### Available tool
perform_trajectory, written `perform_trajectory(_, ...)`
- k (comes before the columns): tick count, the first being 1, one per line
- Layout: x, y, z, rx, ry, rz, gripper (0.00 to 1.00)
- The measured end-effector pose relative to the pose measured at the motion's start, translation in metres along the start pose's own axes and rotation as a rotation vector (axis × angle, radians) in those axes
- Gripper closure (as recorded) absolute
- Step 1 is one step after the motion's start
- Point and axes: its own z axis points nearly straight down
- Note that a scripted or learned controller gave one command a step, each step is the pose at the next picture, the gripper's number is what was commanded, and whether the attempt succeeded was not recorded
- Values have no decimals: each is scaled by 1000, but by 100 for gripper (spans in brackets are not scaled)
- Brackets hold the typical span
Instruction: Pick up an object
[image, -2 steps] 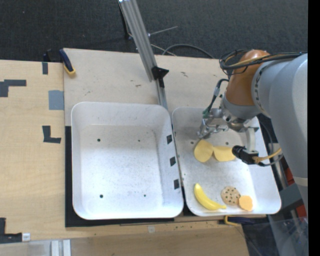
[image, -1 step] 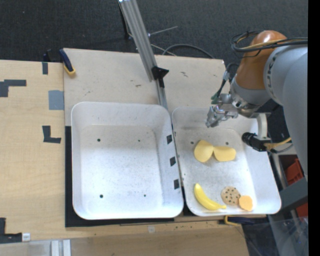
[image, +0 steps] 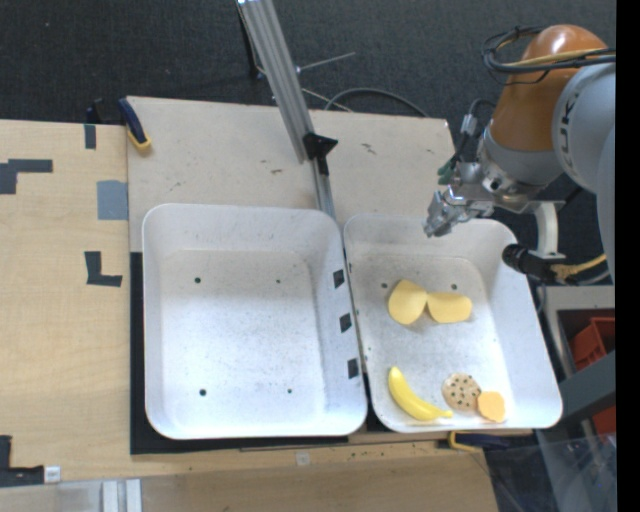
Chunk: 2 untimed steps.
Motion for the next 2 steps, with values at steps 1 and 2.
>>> perform_trajectory(1, 1, 0, -1, 6, 1, 1, 100)
perform_trajectory(2, 55, -5, -11, 7, 3, -4, 100)
